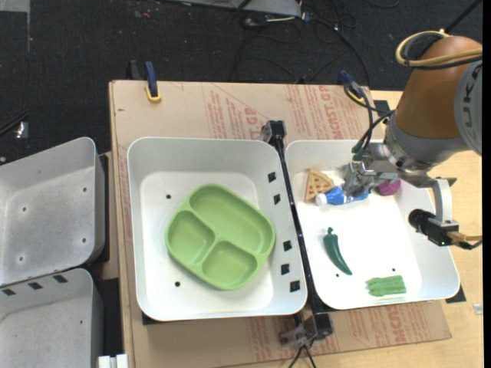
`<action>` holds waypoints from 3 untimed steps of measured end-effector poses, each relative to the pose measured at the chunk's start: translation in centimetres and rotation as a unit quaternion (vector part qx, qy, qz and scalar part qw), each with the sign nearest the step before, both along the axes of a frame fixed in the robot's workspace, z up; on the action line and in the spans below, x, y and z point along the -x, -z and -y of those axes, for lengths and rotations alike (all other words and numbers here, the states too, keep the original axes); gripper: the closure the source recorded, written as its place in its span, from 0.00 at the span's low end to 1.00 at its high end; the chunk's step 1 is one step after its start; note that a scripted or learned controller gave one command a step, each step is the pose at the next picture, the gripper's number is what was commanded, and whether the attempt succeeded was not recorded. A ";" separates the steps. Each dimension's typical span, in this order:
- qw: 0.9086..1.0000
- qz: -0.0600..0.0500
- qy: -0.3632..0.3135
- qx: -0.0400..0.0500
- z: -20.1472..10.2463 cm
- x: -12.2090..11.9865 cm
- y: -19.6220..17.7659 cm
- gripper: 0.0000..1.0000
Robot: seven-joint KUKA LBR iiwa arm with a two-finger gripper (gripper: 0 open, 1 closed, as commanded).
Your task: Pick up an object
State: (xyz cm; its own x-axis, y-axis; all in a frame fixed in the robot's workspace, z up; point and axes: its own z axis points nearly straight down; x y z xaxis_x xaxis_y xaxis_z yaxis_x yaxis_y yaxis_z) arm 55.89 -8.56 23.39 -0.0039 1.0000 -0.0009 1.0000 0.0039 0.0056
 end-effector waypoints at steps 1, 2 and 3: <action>1.000 0.000 0.000 0.000 0.0 -0.1 -5.1 1.00; 1.000 -0.004 -0.001 -0.001 -3.9 1.9 -4.3 1.00; 1.000 -0.005 -0.001 -0.001 -8.7 4.7 -3.4 1.00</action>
State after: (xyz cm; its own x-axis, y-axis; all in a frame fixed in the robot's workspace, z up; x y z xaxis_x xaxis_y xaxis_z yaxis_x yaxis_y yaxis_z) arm 51.21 0.17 26.77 -0.0064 1.0000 0.0009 1.0000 0.0064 -0.0038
